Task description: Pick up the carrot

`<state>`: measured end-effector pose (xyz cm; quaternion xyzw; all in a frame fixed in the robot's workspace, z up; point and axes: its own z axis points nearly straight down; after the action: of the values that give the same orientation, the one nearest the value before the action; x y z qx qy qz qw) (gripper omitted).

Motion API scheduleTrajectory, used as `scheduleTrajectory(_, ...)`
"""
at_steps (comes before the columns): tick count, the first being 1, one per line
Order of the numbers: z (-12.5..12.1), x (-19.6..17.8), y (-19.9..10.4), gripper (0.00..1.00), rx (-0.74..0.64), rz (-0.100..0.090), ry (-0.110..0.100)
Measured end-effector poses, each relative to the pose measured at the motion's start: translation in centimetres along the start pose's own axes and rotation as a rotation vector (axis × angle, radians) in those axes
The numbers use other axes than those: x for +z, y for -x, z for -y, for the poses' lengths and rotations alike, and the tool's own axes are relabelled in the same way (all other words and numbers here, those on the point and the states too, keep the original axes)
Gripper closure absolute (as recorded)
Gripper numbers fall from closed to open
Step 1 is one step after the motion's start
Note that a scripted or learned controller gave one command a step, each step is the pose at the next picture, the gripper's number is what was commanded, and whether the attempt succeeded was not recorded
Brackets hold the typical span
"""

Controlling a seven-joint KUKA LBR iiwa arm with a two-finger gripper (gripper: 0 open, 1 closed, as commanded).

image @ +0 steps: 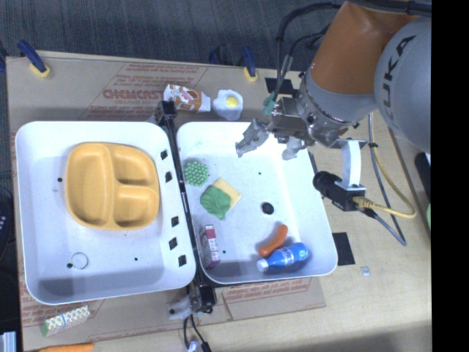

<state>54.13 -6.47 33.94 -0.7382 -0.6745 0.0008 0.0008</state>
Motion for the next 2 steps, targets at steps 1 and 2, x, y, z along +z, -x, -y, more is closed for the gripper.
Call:
scheduleTrajectory(1,-0.6,14.8,2.8,0.00,-0.062,-0.001,-0.004)
scheduleTrajectory(2,-3.7,15.6,7.2,0.00,-0.342,0.001,0.001)
